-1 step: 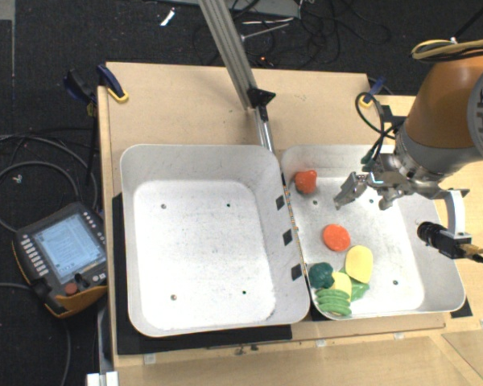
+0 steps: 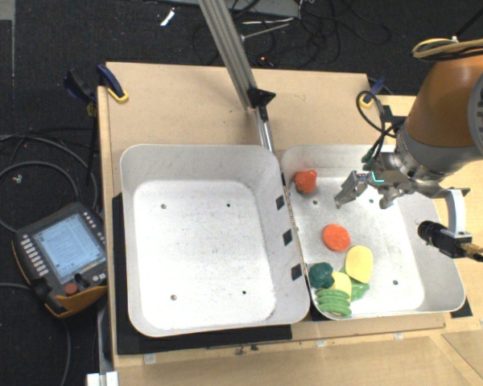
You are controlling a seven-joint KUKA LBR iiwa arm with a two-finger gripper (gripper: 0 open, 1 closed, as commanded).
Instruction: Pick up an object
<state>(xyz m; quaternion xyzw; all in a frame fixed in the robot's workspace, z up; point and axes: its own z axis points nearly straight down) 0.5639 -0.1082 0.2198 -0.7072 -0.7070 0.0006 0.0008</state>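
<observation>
Several small objects lie in the right bin. An orange-red piece sits near the bin's back left corner. A round orange-red piece lies in the middle. A yellow piece, a dark green piece and a light green ridged piece cluster at the front left. My gripper hangs over the back of the right bin, to the right of the orange-red piece, with its fingers spread apart and nothing between them.
The left bin stands beside the right one, sharing a middle wall. A slanted metal pole crosses the back of the bench. A teach pendant lies on the floor to the left.
</observation>
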